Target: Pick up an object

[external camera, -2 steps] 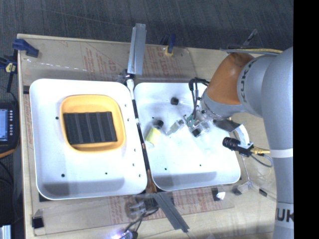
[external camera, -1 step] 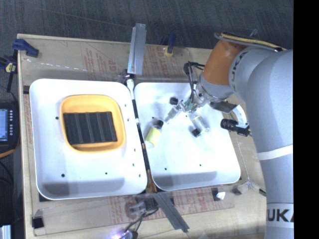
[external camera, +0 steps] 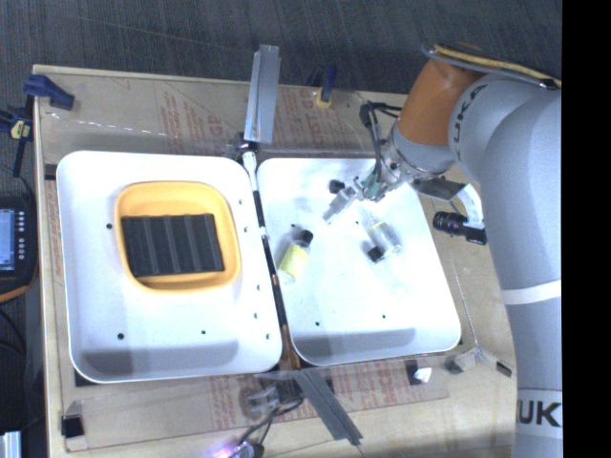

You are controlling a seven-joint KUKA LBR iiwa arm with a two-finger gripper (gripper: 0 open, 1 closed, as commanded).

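Lettering on the grey arm (external camera: 516,208): "UK" at its lower end near the frame's bottom right, and part of the same mark higher up by the orange band; the rest is cut off. No readable label on anything in the bins.

Right bin (external camera: 420,327): a small yellow bottle with a dark cap (external camera: 294,252) lies on its side near the left wall, cap pointing up-right. A small clear bottle with a dark cap (external camera: 380,239) lies further right, well apart from the yellow one; its contents are too small to make out.

The gripper (external camera: 355,195) hangs over the upper middle of the right bin, slanting down-left, above and between the two bottles. Fingers too blurred and small to judge; cannot tell their spread or whether anything is held.

Left bin (external camera: 86,332): a yellow tray (external camera: 177,197) holding a dark ribbed insert (external camera: 175,243).
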